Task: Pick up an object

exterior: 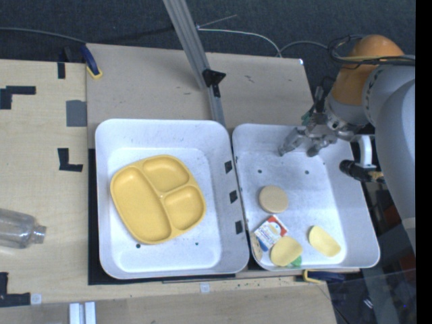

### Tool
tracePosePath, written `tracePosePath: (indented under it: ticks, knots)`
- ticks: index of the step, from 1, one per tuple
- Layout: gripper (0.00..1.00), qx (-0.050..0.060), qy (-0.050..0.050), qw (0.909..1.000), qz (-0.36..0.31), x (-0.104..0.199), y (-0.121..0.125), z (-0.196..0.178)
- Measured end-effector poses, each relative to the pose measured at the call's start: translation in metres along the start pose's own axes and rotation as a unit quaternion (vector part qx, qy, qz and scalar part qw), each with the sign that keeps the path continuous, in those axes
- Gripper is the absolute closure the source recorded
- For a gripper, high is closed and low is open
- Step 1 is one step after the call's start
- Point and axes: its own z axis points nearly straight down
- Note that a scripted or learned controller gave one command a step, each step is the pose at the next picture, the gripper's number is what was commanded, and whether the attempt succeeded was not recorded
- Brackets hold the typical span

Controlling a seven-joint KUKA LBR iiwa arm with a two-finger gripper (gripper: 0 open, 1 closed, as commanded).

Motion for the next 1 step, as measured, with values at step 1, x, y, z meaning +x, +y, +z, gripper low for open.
tracePosePath:
  ticks: [1]
  knots:
    - [0.00,0.000,-0.001,1.0000,0.000,-0.0006,-0.0003,0.0002]
